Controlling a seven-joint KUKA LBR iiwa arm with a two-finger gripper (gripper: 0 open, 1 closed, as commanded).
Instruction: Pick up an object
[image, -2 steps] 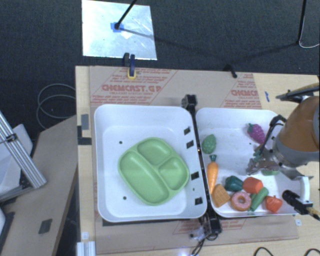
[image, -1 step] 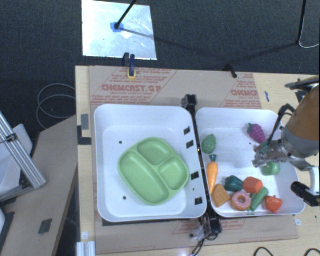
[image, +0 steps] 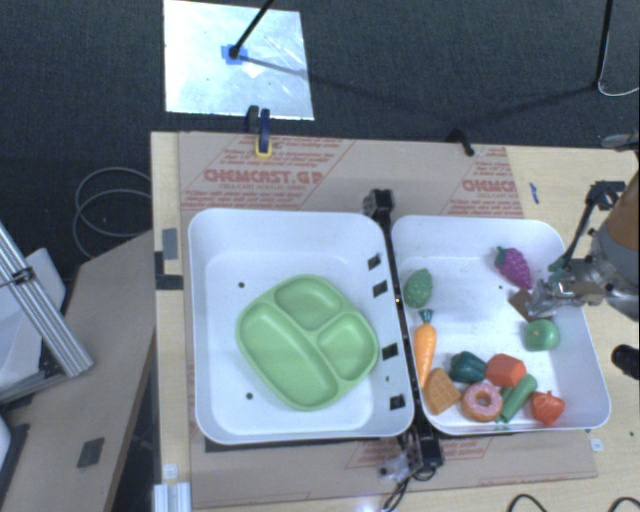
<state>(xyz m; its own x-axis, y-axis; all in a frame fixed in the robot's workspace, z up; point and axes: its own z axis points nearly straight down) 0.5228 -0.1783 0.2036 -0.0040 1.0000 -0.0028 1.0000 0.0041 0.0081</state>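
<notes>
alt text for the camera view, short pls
Robot gripper reaches from the right into the right bin, low beside a green apple and purple grapes, with other toy foods nearby. The left bin holds a green divided plate.

Two bins sit side by side on the bench. The left bin (image: 215, 250) holds a divided plate (image: 306, 341). In the right bin (image: 470, 240), grapes (image: 513, 266) lie at the back right, a carrot (image: 425, 345) by the left wall, a doughnut (image: 483, 401) near the front, and an apple (image: 541, 334) just below the gripper (image: 545, 298).
</notes>
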